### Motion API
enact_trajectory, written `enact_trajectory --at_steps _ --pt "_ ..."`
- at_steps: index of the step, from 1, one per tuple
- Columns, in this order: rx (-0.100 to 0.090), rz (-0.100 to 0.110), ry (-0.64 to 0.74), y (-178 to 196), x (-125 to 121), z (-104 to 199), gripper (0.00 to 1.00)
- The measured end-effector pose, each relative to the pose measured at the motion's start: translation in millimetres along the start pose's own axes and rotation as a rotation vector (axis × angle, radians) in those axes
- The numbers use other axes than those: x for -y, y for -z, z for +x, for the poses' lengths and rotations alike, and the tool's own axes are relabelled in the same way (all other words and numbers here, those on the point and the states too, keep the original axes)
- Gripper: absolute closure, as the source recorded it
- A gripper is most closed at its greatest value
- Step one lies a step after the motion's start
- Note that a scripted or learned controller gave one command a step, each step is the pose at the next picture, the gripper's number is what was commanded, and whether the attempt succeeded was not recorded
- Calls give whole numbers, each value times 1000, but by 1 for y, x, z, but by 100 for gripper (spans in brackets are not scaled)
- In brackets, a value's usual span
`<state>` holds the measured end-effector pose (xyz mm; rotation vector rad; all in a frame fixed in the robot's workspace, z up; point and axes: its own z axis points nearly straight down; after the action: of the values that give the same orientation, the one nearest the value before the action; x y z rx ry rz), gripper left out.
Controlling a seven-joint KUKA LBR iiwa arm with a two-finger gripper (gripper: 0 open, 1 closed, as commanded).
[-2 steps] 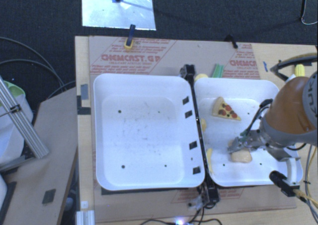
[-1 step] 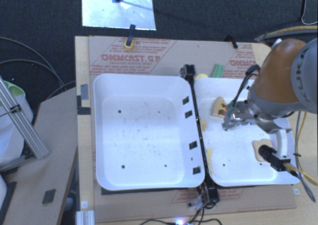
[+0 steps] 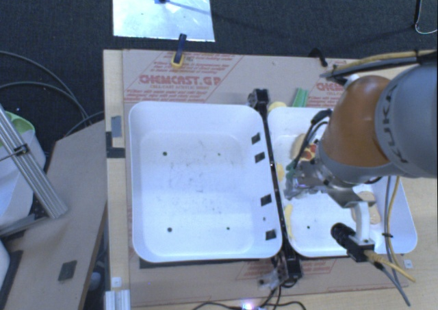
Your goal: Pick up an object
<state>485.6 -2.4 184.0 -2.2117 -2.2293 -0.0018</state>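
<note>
The pale yellowish object (image 3: 298, 146) lies in the right bin (image 3: 404, 233) near its divider wall, at about ten o'clock from the pincer (image 3: 295, 185); it looks small, rounded and partly hidden by the wrist. To lift it well, the pincer should probably centre over it before descending, clear of the wall; whether it is spread or closed I cannot tell

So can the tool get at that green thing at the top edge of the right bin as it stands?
Probably yes. The green object lies uncovered at the right bin's far rim, and the tool hangs low over the same bin.
</note>
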Motion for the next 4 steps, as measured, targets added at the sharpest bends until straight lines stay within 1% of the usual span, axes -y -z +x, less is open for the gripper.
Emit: enact_trajectory --at_steps 1,2,3,4 --pt "0 -10 1 72 -3 29 100" --pt "0 -5 1 106 -2 76 100" --pt "3 -10 -10 157 -50 31 100" --pt "2 15 -13 -8 3 -14 100"
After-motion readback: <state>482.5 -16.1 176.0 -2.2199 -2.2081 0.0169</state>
